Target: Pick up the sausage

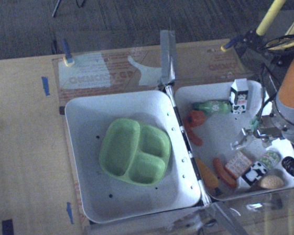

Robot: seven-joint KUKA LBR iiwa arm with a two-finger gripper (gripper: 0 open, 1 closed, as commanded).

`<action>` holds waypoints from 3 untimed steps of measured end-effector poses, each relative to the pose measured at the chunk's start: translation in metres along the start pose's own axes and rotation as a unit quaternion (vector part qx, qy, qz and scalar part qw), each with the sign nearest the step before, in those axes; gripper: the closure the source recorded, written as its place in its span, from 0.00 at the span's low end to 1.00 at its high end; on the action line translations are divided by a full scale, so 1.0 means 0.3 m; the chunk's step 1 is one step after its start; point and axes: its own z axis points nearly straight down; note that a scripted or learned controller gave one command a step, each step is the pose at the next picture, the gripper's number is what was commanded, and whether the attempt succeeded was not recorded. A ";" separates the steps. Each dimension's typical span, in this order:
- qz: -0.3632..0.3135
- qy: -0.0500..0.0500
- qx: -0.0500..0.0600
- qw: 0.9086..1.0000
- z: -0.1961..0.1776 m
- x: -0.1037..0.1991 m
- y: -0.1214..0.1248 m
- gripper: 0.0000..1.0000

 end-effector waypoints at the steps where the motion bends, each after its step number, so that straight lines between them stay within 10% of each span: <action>1: -0.088 0.000 -0.001 0.996 0.304 0.098 0.082 0.00; 2: -0.093 -0.005 -0.016 0.996 0.363 0.098 0.013 0.00; 3: -0.091 -0.006 -0.018 0.996 0.333 0.092 0.017 1.00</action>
